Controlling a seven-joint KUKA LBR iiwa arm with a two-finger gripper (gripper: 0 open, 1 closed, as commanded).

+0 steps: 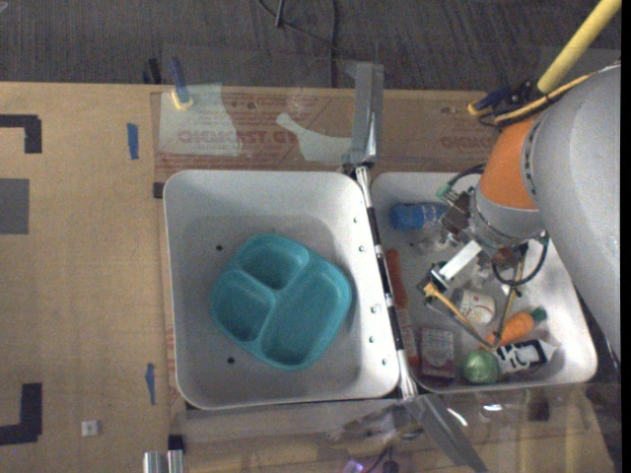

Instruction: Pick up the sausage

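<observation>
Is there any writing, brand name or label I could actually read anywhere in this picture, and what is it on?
No text reads clearly enough to quote.
Brown board behind the bins: a line of large reddish letters, too blurred to read.
Small packet in the right bin: a printed label, too small to read.
Blue bottle: its label is a blur.

So there's just the one camera, mounted up above the bench and tilted down at a slant. It takes in both white bins, left bin and right bin, from fairly far back, with the arm coming in from the right.
</observation>
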